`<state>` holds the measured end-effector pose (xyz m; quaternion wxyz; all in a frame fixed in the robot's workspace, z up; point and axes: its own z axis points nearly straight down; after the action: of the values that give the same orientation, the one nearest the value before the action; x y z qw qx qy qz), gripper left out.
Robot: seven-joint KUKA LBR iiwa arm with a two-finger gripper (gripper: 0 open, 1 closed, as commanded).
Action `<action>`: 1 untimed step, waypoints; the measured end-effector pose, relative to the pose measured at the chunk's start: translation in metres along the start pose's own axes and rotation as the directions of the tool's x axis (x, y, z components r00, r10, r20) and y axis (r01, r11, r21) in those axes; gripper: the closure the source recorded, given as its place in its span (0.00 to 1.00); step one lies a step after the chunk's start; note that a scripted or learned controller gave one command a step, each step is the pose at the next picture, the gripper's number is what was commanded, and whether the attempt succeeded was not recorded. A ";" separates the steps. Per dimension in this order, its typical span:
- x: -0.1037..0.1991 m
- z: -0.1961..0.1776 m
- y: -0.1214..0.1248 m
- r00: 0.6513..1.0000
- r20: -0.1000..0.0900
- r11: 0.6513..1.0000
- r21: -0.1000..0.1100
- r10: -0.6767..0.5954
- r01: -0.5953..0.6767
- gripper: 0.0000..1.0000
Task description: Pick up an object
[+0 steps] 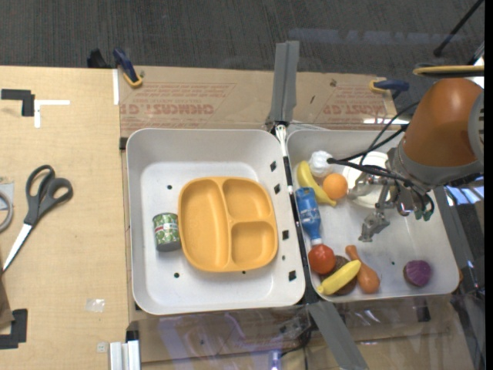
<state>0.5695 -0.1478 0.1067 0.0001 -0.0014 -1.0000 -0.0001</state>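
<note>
Right white bin (443, 241): gripper (375, 226) hovers over bare floor, finger state unclear. Advice: shift twd carrot (363, 269), drop straight, clear of banana (340, 277).

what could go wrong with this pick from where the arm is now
1. The gripper hangs over bare floor of the right bin, between the orange and the purple item; going straight down would likely grab nothing.
2. The tomato, lower banana and carrot lie bunched together, so a grasp there might pinch two things or knock one aside.
</note>
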 end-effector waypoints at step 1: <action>0.088 0.013 0.049 0.998 0.010 0.998 0.001 0.064 -0.064 0.00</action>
<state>0.4814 -0.0981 0.0933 -0.0049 -0.0336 -0.9994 0.0004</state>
